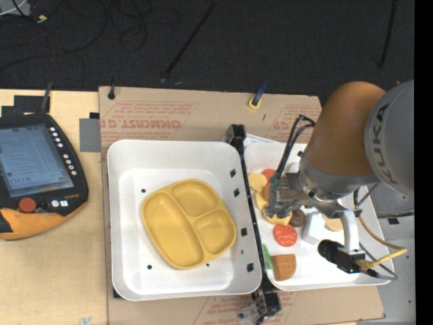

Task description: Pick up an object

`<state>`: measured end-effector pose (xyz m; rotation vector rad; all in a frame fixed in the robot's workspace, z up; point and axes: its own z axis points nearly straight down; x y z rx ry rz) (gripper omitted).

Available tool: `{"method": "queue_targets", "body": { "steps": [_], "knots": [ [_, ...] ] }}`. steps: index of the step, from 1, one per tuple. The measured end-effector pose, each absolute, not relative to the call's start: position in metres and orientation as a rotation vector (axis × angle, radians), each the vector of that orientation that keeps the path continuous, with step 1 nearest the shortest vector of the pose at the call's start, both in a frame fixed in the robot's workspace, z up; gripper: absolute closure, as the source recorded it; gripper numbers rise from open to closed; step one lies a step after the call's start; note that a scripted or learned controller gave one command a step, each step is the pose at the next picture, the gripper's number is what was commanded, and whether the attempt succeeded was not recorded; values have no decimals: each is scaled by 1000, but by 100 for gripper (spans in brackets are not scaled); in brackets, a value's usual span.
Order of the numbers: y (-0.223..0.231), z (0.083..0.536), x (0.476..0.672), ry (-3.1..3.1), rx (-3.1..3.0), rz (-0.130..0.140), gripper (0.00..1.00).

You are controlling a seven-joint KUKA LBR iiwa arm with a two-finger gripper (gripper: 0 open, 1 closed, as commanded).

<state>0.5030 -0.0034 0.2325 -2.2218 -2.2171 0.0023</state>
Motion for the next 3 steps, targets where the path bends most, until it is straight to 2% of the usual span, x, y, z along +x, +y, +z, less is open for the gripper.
{"method": "queue_targets", "body": {
  "steps": [2,3],
  "knots": [
    [10,223,494,-2219,-2219,5,100],
    [11,220,505,-2220,-2220,3,100]
  ]
}}
